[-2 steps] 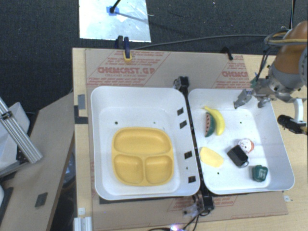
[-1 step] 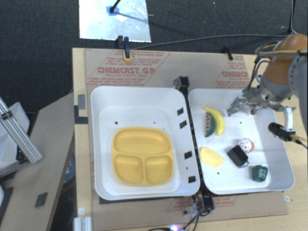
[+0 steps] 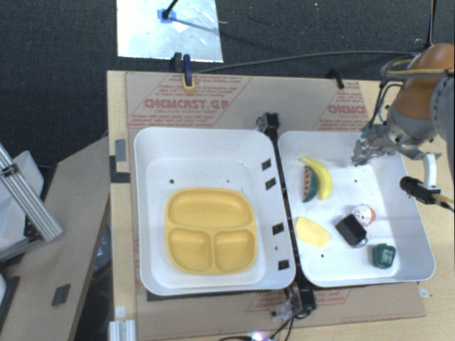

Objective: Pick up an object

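My gripper (image 3: 364,152) hangs over the far right part of the right bin (image 3: 409,222), with nothing seen between its tips. To its left lies a yellow banana (image 3: 321,177) against a watermelon slice (image 3: 308,187). Nearer the front are a pale yellow piece (image 3: 312,231), a black block (image 3: 351,230), a small white and red ball (image 3: 364,214) touching the block, and a dark green object (image 3: 383,256) in the front right corner. None of these touches the gripper.
The left bin (image 3: 153,169) holds a yellow divided tray (image 3: 210,230). A black clipped divider (image 3: 279,190) joins the two bins. The grey arm with its orange band (image 3: 430,61) comes in from the right, above the right bin's far edge.
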{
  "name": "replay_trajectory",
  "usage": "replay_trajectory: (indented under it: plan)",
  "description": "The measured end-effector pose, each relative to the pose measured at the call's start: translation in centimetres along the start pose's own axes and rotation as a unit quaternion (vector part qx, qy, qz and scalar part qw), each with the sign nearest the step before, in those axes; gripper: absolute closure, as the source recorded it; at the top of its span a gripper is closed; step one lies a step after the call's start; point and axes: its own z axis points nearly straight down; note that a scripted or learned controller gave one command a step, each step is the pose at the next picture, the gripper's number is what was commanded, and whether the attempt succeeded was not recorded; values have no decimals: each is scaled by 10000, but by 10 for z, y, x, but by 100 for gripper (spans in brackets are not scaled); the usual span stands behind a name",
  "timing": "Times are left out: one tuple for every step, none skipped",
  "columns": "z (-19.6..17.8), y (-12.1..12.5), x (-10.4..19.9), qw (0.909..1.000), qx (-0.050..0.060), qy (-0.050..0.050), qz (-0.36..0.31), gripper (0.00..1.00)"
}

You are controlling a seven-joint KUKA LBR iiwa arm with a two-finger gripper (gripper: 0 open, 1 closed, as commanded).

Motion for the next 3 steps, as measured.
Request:
replay_trajectory:
  plan:
    - [-61, -5, 4, 10000, 6, 5, 11, 100]
    - [-126, 2, 3, 10000, -12, -2, 4, 100]
    - [-173, 3, 3, 10000, -4, 0, 0, 100]
